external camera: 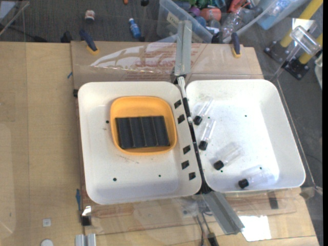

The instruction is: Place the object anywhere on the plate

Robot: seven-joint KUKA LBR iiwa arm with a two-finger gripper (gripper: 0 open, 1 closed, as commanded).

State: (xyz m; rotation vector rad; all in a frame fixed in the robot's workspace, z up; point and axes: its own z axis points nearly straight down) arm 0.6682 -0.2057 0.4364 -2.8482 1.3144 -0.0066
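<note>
A black ridged block (142, 132) lies flat on the orange plate (141, 102), covering the plate's middle and its 6 o'clock part, with the orange rim showing all around it. The plate sits in the left bin (97, 163), a little toward 12 o'clock of that bin's centre.

At 3 o'clock from the plate, a row of small black tabs (184, 137) runs along the seam where the two bins meet. Beyond it, the right bin (256, 111) holds four clear vials with black caps. Two vials (206, 131) lie close together near the seam, a third (228, 154) lies toward 5 o'clock of them, and the fourth (256, 177) lies near the bin's 6 o'clock wall.

Both bins rest on the wooden tabletop (36, 137). At 12 o'clock, past the tabletop's edge, stands a clear tub (215, 4) of colourful bits.

Whether the claw is apart or together cannot be told.
</note>
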